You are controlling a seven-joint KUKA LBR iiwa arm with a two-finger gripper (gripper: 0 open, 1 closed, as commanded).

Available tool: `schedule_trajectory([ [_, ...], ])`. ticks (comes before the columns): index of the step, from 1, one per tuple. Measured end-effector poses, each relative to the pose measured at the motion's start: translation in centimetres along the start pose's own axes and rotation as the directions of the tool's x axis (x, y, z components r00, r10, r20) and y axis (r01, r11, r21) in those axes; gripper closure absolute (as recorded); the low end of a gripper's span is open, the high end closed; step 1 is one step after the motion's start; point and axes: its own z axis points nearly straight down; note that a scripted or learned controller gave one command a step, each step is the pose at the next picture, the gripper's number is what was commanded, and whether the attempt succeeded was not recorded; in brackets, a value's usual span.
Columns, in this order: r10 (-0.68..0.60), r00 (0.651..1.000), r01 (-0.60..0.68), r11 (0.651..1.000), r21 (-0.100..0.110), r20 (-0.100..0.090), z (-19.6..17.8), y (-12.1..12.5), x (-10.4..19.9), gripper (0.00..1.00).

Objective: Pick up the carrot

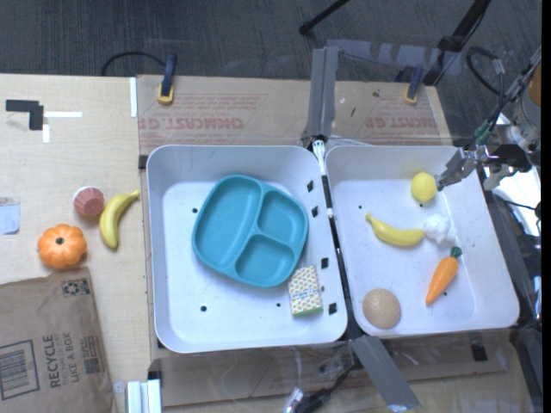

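Camera view, looking down at a slant, shows the small orange plastic carrot (442, 280) with a green leafy top lying in the right shallow white bin (482, 321), toward that bin's four o'clock corner. Its long axis runs on a slant: the green top points to about one o'clock and the tapered tip to about seven o'clock.

Right bin, counted: one carrot; one yellow plastic banana (394, 231) at the carrot's ten o'clock; one round yellow lemon (423, 187) at its twelve o'clock; one crumpled white lump (438, 227) just above the carrot's green top, next to the banana's right end; one tan egg-shaped ball (381, 307) at the carrot's eight o'clock.

Left white bin (172, 317): one teal three-compartment plastic plate (250, 230) and one small patterned green-and-white box (306, 292) at the plate's five o'clock, touching or nearly touching its rim.

On the bench to the left of the bins: one second yellow banana (116, 218), one small pink cup-shaped toy (88, 202), one orange toy pumpkin (62, 247), one brown paper bag (52, 347).

The two-finger gripper (454, 171) sits at the right bin's two o'clock edge, just right of the lemon and well apart from the carrot. I cannot tell whether its fingers are apart or together; nothing is seen between them.
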Motion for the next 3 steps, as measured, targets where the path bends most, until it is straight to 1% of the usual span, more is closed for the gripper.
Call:
schedule_trajectory([
  [1,-0.089,0.996,0.089,0.996,-0.001,-0.001,16.7,-5.0,-5.0,0.00],
  [2,-0.016,1.000,0.016,1.000,0.000,-0.002,19.0,-6.3,-4.2,0.00],
  [3,-0.014,1.000,0.014,1.000,0.000,-0.001,18.1,-6.2,-4.2,1.00],
])
